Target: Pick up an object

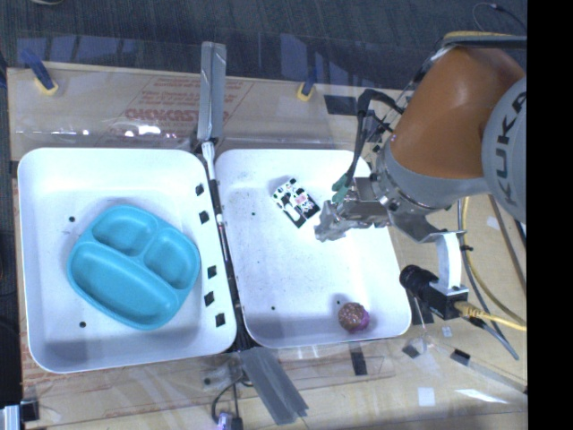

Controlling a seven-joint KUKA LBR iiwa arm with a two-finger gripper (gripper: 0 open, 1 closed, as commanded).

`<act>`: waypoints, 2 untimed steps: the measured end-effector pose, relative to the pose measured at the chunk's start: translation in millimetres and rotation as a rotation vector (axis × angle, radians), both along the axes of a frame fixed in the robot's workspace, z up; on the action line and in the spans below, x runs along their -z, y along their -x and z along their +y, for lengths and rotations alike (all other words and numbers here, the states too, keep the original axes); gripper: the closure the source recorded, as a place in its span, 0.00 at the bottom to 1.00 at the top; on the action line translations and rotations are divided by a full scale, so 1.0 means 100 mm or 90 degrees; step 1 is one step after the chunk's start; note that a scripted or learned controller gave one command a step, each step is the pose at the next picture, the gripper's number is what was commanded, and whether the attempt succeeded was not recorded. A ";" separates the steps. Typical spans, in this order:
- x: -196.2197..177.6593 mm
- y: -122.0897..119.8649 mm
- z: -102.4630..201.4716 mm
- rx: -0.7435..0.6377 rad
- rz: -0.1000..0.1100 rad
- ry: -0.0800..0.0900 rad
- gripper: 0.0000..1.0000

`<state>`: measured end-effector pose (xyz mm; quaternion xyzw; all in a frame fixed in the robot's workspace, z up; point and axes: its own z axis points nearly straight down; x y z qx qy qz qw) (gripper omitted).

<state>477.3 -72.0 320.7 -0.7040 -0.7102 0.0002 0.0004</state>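
Hovering over the right bin, nothing yet seen in the grasp.

From the camera view: grey two-finger gripper (pixel 328 225) low over the right shallow white bin (pixel 269 316), near its right edge; jaw state impossible to tell, tips too blurred. Small black-and-white patterned flat object (pixel 295 202) lying just beside the gripper, toward the bin's far edge, apparently loose on the floor and likely the nearest target. Small round dark-reddish ball (pixel 353 316) resting near the front right corner, well apart. Blue three-compartment plastic tray (pixel 134 263) sitting flat mid-floor in the left shallow white bin (pixel 36 177), probably out of this reach.
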 end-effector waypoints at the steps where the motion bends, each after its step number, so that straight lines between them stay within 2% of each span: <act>1: 0.00 0.00 0.00 0.000 0.000 0.000 0.00; 2: 0.07 0.00 -0.03 0.001 0.001 0.000 0.00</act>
